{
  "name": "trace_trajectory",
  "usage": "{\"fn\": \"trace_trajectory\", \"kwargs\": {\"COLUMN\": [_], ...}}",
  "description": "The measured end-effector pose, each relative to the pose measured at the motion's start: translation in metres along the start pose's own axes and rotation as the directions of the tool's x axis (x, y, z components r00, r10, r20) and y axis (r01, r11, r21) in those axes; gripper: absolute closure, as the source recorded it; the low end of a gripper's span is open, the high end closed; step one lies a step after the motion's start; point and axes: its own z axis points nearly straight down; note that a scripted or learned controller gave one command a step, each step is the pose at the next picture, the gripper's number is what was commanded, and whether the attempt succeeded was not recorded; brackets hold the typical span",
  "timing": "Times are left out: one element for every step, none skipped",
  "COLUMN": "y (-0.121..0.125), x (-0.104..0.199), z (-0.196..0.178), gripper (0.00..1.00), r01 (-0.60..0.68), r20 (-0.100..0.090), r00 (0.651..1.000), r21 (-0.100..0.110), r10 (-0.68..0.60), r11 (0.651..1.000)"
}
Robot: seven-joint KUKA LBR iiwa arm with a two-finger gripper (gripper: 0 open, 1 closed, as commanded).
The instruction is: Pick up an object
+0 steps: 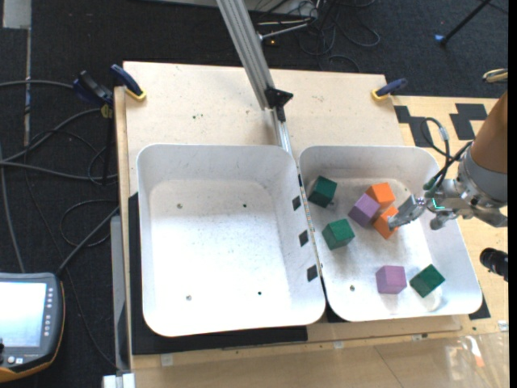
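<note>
The gripper (401,217) sat low at the orange block's (385,222) three o'clock, apparently to grasp it; its state was unclear.

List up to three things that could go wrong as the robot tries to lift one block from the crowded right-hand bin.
1. The hand is at a tight cluster: an orange block against a purple block and another orange block. It may nudge neighbours or catch two.
2. That orange block looks tilted, so it might slip.
3. The right bin wall is near the wrist; a misjudged move could clip it.
</note>
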Motion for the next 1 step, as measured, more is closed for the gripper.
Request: {"fn": "trace_trajectory", "kwargs": {"y": [-0.0024], "x": [-0.0002], "z": [0.0641], "gripper": [0.0], "r01": [-0.001], "r20": [-0.002], "r00": [1.0], "r21": [0.006], "r10": [0.001], "r11": [1.0]}}
